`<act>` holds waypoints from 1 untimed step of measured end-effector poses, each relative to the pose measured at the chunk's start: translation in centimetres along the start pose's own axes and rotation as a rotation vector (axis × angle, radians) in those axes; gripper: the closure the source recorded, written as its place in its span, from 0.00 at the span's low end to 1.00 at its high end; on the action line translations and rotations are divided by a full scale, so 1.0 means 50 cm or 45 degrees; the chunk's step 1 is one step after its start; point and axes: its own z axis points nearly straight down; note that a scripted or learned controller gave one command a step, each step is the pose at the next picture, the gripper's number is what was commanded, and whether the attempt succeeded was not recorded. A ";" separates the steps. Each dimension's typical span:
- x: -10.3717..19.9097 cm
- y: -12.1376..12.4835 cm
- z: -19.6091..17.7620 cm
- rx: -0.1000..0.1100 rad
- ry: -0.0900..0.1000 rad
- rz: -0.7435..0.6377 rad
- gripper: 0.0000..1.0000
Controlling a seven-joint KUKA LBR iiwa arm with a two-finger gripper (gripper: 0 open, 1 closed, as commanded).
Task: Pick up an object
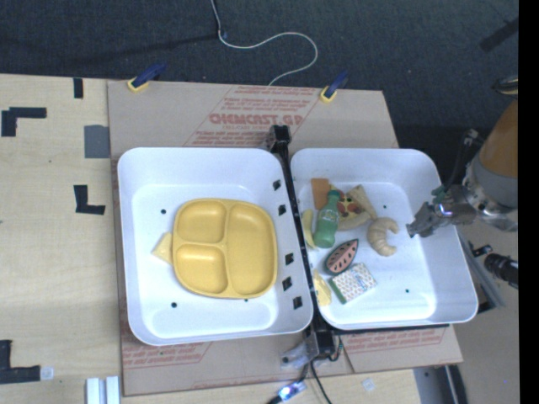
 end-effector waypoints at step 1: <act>0.001 0.002 -0.069 0.000 0.000 -0.001 1.00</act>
